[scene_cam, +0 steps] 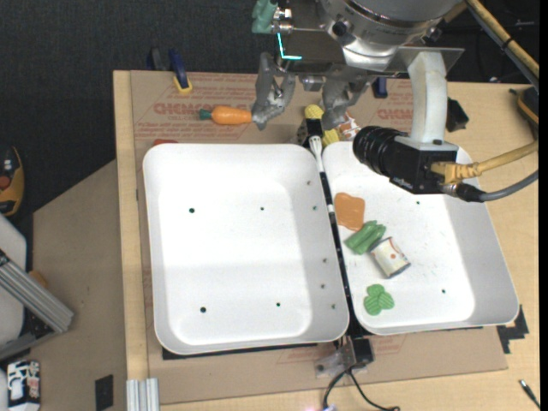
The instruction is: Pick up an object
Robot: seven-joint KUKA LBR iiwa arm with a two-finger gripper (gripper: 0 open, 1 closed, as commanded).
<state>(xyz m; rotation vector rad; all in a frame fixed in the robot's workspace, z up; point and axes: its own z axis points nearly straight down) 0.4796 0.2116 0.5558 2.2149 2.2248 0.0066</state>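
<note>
My gripper (300, 110) hangs over the back edge of the bench, above the seam between the two bins. Its fingers (271, 99) are open with nothing between them. In the right bin (462, 255) lie an orange piece (349, 210), a green piece (366, 235), a small grey and white cylinder (391, 258) and a green leafy toy (378, 300). A toy carrot (227, 116) lies on the cardboard behind the left bin (231, 247), just left of my left finger.
A small yellow and black object (313, 125) sits at the back by the bins' seam, under my gripper. A black cylinder with cables (402, 163) overhangs the right bin's back. A blue and yellow clamp (179, 71) grips the cardboard's back edge.
</note>
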